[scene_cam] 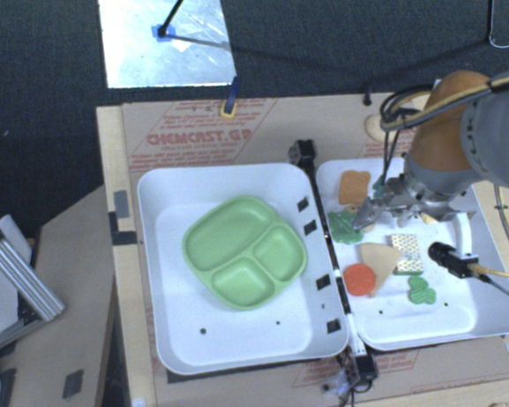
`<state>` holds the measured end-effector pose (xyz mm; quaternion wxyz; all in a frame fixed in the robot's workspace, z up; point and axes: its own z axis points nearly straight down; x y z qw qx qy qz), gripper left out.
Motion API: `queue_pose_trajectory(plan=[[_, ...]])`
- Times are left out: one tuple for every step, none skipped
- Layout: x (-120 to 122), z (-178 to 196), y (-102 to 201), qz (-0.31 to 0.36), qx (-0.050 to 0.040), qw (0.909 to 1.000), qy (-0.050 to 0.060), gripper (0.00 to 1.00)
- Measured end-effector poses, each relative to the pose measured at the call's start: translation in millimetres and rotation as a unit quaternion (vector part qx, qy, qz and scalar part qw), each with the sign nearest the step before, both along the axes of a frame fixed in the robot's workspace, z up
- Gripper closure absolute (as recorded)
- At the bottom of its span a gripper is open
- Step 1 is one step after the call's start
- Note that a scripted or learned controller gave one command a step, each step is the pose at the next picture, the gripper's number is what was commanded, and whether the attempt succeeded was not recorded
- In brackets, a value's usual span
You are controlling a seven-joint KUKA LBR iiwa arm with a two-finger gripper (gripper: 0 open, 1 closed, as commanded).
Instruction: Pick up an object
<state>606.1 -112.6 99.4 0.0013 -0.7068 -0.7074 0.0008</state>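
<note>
From where I stand, the table [195, 128] carries two shallow white bins set side by side. The left-hand bin [173, 338] holds one thing, a pale green divided plate [245, 252] lying flat about the middle of it, turned a little askew to the bin's edges. The grey arm [487, 133] comes in over the far right corner of the right-hand bin [442, 319] and bends down into its far half. The tool [372, 214] sits low there, near the bin's left wall, just beside a leafy green piece [342, 227] that lies against that wall. I cannot tell how far open the tool is or whether it touches the leaf, and nothing is plainly in its grasp. A tan slice [354, 186] lies near the far left corner, just beyond the tool. Toward the middle of the bin a pale wedge [380, 256] rests touching a red round piece [359, 279], which sits close to the left wall. A small checkered piece [406, 249] lies just to the right of the wedge. Nearer the bin's front edge is a small dark green lump [421, 294], apart from the rest.
</note>
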Motion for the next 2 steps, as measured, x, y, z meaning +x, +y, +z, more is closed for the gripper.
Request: queue_pose_trajectory(plan=[[1.8,-13.1,0.7,0.000,0.0002,1.0000,-0.003,0.00],[4.1,0.6,0.9,0.000,0.0005,1.0000,-0.006,1.00]])
